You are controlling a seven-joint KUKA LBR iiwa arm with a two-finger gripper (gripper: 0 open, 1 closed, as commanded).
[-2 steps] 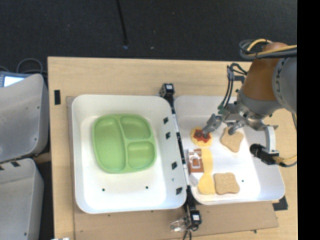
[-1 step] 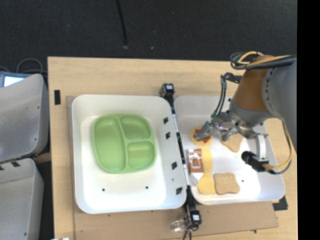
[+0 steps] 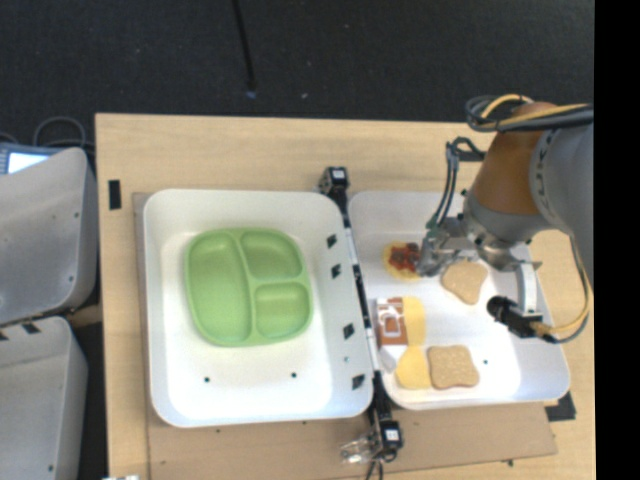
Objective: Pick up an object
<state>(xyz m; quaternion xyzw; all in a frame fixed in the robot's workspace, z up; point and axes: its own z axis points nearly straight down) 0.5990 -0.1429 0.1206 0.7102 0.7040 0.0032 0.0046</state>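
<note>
Reaching into the right bin (image 3: 520,373), the gripper (image 3: 432,261) is low beside a red item (image 3: 403,258); its opening cannot be judged. Just beside it, toward the arm, lies a tan cracker (image 3: 464,284). Nearer the bin's front edge are a toast slice (image 3: 453,366) and yellow pieces (image 3: 411,340). The left bin (image 3: 160,368) has a green divided plate (image 3: 248,286).
</note>
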